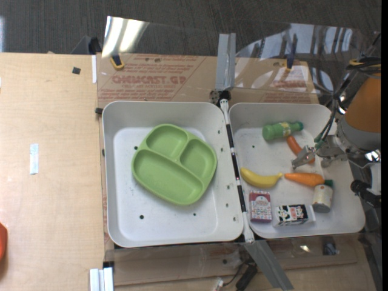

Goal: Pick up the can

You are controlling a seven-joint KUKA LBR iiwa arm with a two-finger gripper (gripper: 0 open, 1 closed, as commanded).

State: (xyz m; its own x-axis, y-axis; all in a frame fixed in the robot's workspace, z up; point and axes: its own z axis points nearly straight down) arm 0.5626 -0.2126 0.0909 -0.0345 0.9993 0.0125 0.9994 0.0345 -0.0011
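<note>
Pick not done. Can (260, 207) lies flat at the right bin's (345, 226) front edge, beside the carton (295, 214). My claw (305, 157) sits low over the carrots (303, 177), away from the can. Can't tell if it's clenched; nothing visibly gripped. Approach and grasp both remain.

From my remote seat, I see the arm (364, 111) as a rounded grey body with a broad orange band (367, 105) bulging above the wrist. Below the band, I make out a pale grey collar, then darker metal fittings with small bright highlights. I notice thin dark cables looping along its left side, running from the upper structure toward the wrist. The two-finger gripper (303, 159) looks like slim silvery metal, with small angular parts; finer details such as screws or markings are too blurred for me to tell.
</note>
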